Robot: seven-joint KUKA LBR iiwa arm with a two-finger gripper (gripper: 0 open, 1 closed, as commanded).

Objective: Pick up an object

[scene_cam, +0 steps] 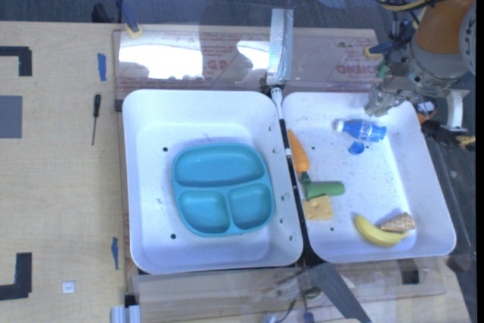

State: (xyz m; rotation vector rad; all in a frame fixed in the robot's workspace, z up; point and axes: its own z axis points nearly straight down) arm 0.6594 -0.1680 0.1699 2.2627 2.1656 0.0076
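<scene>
My gripper [380, 104] hangs over the back right part of the right bin [423, 163], just above and right of a small blue and clear bottle [361, 130] lying on its side. A blue cap [355, 148] sits just below the bottle. Along the divider lie an orange carrot [299, 151], a green piece [324, 189] and a yellow cheese-like block [318, 208]. A yellow banana [376, 231] and a tan bread piece [398, 222] rest near the front right corner. Nothing shows between the fingers.
The left bin [144, 163] holds a teal divided plate [221, 188]. A clear plastic wall [227, 49] stands behind both bins with a metal post [280, 45] at the middle. A screwdriver [95, 117] lies on the wooden bench at left.
</scene>
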